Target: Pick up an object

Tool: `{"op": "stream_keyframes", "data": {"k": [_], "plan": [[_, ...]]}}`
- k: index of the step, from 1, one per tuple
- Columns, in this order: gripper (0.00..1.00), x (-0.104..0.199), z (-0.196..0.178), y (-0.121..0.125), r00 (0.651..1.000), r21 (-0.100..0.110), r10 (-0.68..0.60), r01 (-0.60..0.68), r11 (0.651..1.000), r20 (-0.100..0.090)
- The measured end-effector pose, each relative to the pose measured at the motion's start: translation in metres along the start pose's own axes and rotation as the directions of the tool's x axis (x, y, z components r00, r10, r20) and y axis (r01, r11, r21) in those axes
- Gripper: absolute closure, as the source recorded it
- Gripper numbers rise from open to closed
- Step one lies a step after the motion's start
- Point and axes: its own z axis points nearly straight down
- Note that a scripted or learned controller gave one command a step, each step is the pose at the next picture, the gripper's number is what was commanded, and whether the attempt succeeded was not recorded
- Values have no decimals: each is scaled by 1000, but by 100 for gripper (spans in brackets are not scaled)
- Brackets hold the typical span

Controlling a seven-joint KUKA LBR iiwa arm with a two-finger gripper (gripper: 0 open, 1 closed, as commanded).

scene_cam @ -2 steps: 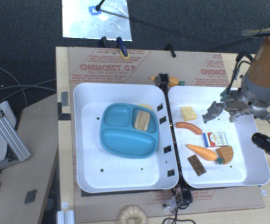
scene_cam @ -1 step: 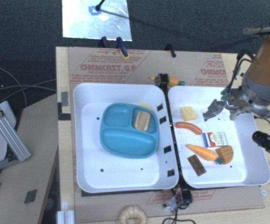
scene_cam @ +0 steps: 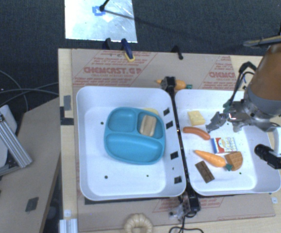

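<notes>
Nearest us, the carrot [scene_cam: 210,158] and sausage [scene_cam: 196,132] are lying untouched in the right bin [scene_cam: 264,181]. We are seeing the hand [scene_cam: 223,120] hovering spread above them, pinching nothing; the pick is not yet done.

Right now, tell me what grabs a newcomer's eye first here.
The blue divided plate in the left bin stands out, with a tan bread-like piece in one compartment. In the right bin, the gripper hovers above a sausage, near a carrot.
</notes>
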Motion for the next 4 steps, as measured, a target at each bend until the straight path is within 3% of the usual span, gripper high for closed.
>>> {"op": "stream_keyframes", "data": {"k": [2,3,4], "plan": [[0,-10,115,-4,1000,-1,1,-1,1000,0],[0,-13,134,-1,1000,-11,3,-3,1000,7],[100,-16,120,2,1000,-24,5,-5,1000,13]]}}
